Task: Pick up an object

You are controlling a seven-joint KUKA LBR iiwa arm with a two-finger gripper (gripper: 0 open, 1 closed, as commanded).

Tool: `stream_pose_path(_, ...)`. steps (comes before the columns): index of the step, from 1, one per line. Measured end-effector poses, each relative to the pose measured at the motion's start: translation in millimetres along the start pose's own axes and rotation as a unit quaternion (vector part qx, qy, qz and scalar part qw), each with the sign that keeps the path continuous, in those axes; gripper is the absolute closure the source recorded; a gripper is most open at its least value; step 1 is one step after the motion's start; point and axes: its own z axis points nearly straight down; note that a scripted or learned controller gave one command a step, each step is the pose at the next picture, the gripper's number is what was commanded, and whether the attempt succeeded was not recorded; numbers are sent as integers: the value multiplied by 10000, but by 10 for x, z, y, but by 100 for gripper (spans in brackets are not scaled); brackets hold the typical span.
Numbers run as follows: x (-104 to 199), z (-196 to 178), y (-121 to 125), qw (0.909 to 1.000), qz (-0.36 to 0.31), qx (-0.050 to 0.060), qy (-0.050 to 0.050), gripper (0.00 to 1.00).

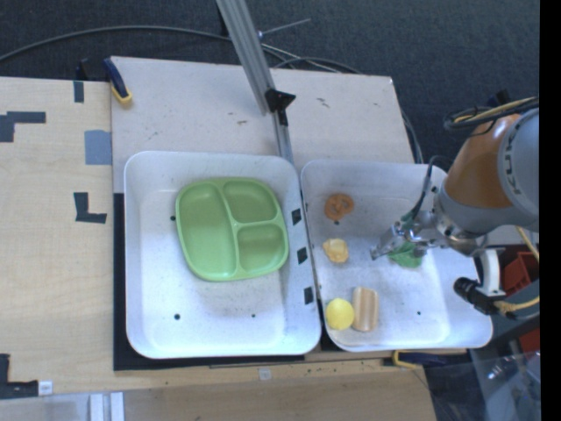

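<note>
Progress on the pick looks partial: the grey arm with its orange band reaches into the right-hand shallow white bin from the right, and the metal two-finger gripper sits low over that bin's floor, right against a small green object that shows just below and beside the fingertips. Nothing appears lifted, so the grasp and the raise seem to be what is left. Whether the gripper has closed on the green piece cannot be told from this slanted view; the metal parts overlap it and hide the contact. The green object lies toward the right-centre of the right bin, touching or nearly touching the gripper, partly covered by it. Other candidates lie apart to the left in the same bin: a round orange-brown piece near the top, a small yellow lumpy piece below it, and near the bottom a yellow ball just beside a tan loaf-shaped block. All four rest on the bin floor, well clear of the gripper. The left-hand white bin holds a light green plastic divided plate with three compartments, lying flat and far from the arm.
</note>
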Motion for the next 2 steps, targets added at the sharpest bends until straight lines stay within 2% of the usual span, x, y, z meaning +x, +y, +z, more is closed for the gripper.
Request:
stream_pose_path(1, -2, -137, 12, 10000, -4, -22, -4, 100)
stream_pose_path(2, -32, -566, 44, 10000, 5, -54, -13, 100)
